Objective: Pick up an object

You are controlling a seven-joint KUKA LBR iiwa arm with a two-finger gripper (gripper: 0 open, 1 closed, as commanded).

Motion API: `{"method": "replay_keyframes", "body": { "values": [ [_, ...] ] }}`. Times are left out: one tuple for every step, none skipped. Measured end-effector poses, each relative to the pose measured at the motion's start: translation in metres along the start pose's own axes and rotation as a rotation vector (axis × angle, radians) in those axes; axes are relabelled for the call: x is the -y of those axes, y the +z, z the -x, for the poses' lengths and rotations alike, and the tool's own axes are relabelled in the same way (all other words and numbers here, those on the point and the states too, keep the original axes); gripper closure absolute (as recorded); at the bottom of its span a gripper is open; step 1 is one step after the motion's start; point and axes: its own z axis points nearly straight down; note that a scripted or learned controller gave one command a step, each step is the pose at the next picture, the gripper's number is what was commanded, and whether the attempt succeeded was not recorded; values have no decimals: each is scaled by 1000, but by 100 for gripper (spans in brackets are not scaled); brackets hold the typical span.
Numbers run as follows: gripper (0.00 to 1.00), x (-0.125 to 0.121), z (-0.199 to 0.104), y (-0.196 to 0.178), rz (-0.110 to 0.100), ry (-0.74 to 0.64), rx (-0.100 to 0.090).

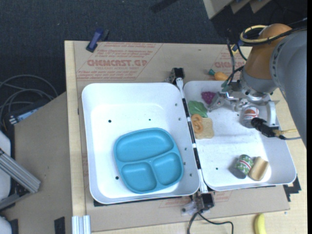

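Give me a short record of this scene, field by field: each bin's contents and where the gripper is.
left bin: blue divided tray
right bin, far end: purple item, green item, tan slice
right bin, near end: green-and-white can, tan roll
gripper: above right bin's far end, beside the purple item

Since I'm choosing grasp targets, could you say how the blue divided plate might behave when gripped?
The blue divided plate looks like moulded plastic, so probably stiff and light. It lies flat in the left bin, so likely only its thin rim offers a grip, and the smooth surface may slip.
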Motion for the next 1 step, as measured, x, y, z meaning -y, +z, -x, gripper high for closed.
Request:
{"method": "replay_keyframes", "body": {
  "values": [
    [0,-13,-9,4,-37,1,1]
  ]
}}
